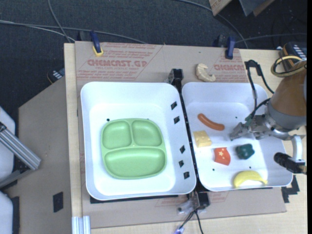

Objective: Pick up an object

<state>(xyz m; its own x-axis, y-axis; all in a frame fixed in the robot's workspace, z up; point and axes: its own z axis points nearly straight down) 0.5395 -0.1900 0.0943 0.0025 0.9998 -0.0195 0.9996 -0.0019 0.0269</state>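
Note:
The right bin (219,94) holds an orange-red sausage (210,122), a yellow cheese block (203,139), a red piece (222,156), a dark green piece (244,151) and a yellow banana (249,178). My gripper (240,131) reaches in from the right, low over this bin. It sits just above the dark green piece and to the right of the sausage. Nothing shows held in it.
The left bin (92,101) carries a light green divided plate (133,147). A beige object (205,72) lies on the bench behind the right bin. Black clips line the wall between the bins. Cables run along the bench's right side.

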